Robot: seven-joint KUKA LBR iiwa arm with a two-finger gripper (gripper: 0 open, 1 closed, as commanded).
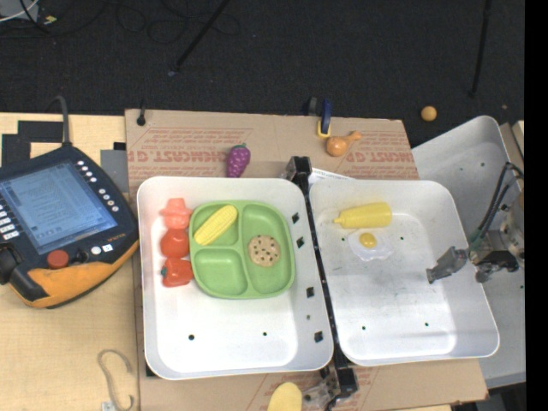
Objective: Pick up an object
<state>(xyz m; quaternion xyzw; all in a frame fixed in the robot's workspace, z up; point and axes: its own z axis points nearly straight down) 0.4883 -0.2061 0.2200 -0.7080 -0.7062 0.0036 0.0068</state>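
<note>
Nearest the camera, at the bottom edge, a smooth rounded yellow lemon-like toy (285, 396) sits on the cardboard sheet (257, 144) just below the seam between the two bins. Far left on the pale wooden surface (51, 349) rests a teach pendant (60, 221), with a flat grey screen and a rounded orange and black casing; a thin looped metal hook (116, 371) lies below it. The left bin (223, 341), shallow, white and round-cornered, holds a glossy green plastic divided plate (244, 276). A ridged yellow corn cob (214, 223) lies slantwise in the plate's upper left compartment and a round speckled cookie (264, 250) in its right one. Touching the plate's left rim is a column of lumpy red and salmon-pink plastic toys (175, 242). Above this bin, on the cardboard, sits a knobbly purple grape bunch (238, 159), and further right a small orange pear-shaped toy (339, 144). The right bin (402, 332) carries a smooth yellow cylindrical toy (364, 216) near its upper left, and just below it a flat, translucent fried egg (369, 244) with a domed yellow yolk. Over the bin's right rim, well apart from both, hangs the dark metal claw (469, 265), its two fingers spread open with nothing between them
</note>
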